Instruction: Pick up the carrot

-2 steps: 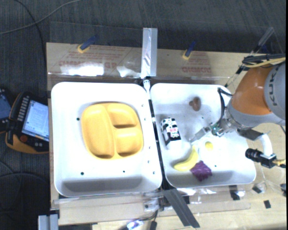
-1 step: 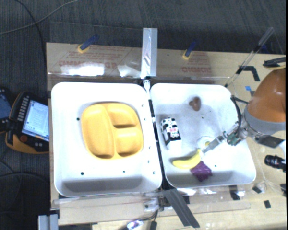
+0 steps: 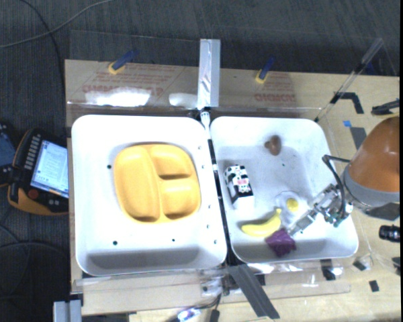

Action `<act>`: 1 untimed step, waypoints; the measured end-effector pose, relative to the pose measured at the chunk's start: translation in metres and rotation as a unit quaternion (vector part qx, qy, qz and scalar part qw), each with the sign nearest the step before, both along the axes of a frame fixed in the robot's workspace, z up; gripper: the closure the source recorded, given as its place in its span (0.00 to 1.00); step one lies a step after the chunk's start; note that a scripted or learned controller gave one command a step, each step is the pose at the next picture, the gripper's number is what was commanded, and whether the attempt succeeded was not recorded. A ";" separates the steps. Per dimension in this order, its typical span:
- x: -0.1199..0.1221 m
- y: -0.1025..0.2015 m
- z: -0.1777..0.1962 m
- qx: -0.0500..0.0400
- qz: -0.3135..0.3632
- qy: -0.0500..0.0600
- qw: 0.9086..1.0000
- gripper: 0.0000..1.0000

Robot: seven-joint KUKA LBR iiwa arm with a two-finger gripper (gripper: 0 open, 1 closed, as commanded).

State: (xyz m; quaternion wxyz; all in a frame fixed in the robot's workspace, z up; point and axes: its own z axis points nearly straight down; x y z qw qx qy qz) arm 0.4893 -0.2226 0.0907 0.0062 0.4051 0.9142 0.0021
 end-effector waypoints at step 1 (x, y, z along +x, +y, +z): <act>0.001 -0.002 0.001 -0.005 0.179 -0.002 0.984 0.00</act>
